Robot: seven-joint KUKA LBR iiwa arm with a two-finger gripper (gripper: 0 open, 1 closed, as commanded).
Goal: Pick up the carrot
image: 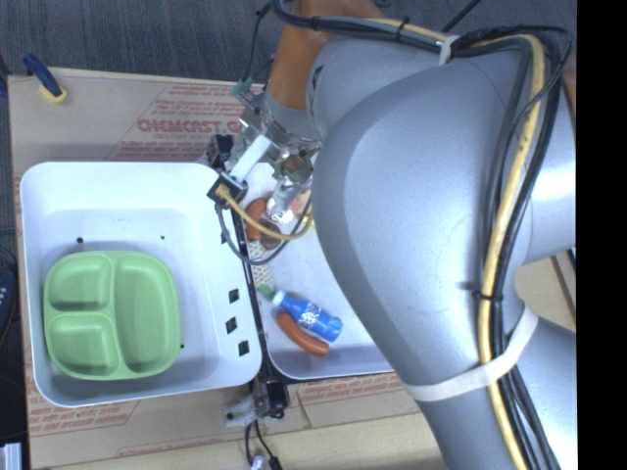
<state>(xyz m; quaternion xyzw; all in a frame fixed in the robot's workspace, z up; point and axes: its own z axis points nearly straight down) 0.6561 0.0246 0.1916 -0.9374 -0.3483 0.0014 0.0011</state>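
The grey arm with its orange band (299, 52) reaches down into the right bin (323, 365) and hides most of it. My gripper (272, 202) hangs low over the bin's upper left part, beside the wall between the two bins. A rounded orange piece, which looks like the carrot (257, 211), peeks out right at the gripper's tip. The wrist and cables hide most of it, so I cannot tell whether it is gripped or just lying beneath.
A blue and white bottle (312, 316) lies in the right bin's near left corner, with a long orange-red item (306, 342) against its front side. The left bin (118, 189) holds a green divided plate (113, 313).
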